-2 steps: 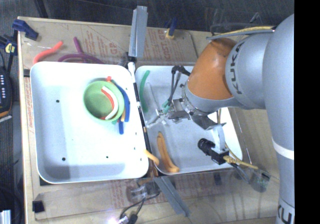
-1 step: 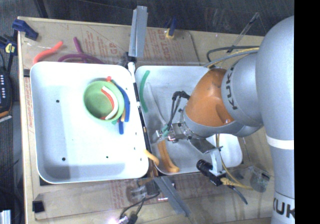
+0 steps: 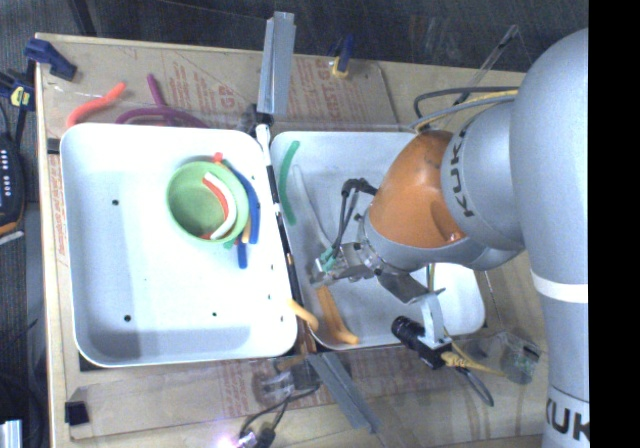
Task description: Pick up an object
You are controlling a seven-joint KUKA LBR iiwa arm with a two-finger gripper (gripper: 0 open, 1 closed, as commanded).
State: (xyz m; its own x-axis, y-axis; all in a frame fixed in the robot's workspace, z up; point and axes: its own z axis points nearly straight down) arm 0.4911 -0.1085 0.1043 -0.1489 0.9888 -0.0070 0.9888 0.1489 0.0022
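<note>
**Arm reaches low into the right bin**

The fingers (image 3: 328, 266) of the KUKA arm's gripper sit low in the right bin (image 3: 400, 148), near the divider between the two bins; the wrist crowds them, so whether they are apart, together or clamped on anything cannot be told. Just below the gripper, an orange curved object (image 3: 333, 321) lies along the right bin's lower edge. A green curved strip (image 3: 286, 181) rests against that bin's left wall, above the gripper. The arm (image 3: 470, 196), grey with an orange band, covers much of the right bin. In the left bin (image 3: 120, 266), well apart from the gripper, a green bowl (image 3: 200, 201) lies with a red and a white piece across it, and a blue stick (image 3: 248, 226) touches the bowl's right side. On the table (image 3: 200, 71) above the left bin lie an orange strip (image 3: 95, 103) and a purple cord (image 3: 160, 114).
</note>
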